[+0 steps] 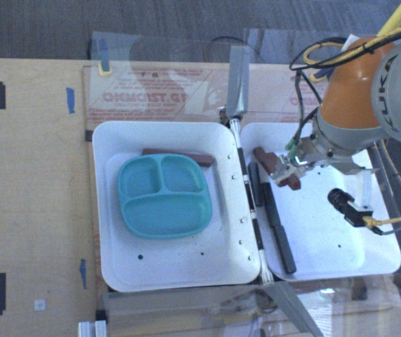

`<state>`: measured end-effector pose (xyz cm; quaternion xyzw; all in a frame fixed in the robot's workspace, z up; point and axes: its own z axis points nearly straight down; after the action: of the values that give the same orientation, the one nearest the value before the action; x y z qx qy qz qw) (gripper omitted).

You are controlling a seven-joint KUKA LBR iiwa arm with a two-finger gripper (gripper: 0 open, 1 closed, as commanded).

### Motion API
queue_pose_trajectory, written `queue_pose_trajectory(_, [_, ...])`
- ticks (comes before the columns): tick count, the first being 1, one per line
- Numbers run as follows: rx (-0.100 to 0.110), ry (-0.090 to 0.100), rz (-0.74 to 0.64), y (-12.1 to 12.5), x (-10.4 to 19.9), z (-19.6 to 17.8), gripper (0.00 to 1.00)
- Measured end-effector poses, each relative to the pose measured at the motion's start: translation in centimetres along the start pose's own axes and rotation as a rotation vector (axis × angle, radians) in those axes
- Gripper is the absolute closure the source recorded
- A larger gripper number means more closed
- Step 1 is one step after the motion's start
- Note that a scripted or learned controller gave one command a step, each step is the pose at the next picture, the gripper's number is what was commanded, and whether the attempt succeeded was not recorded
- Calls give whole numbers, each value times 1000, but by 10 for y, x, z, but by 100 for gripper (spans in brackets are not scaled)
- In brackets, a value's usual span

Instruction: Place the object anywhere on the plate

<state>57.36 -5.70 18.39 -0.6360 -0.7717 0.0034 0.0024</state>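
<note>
Overhead view of a pale wooden counter (31,188) carrying two shallow white bins side by side. A cardboard sheet (151,97) at 12 o'clock of the left bin (116,258) bears faint red print that is too washed out to read. Dark lettering on the grey arm (397,104) begins "KU" and is cut off at the frame edge.

The gripper (286,173) hangs over the right bin (326,251), at about 10 o'clock within it. It sits directly over one small brown block (263,157), the object to be placed. The block's ends show at 10 o'clock and 4 o'clock of the gripper. Whether the gripper is released or clenched on the block cannot be told from this angle.

One teal plate (163,195) with three compartments lies in the middle of the left bin, with nothing on it. One brown stick (179,155) lies just at its 12 o'clock edge. What look like two slim black rods (279,237) lie along the right bin's 9 o'clock wall, running toward 7 o'clock.
</note>
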Motion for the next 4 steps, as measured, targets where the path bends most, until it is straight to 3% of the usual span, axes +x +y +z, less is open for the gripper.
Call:
queue_pose_trajectory(1, [-14,-7,-7,14,68,-32,100])
queue_pose_trajectory(2, [-11,-2,-185,45,125,-1,100])
queue_pose_trajectory(3, [-8,0,-318,50,185,51,100])
queue_pose_trajectory(4, [-104,-5,108,11,204,69,100])
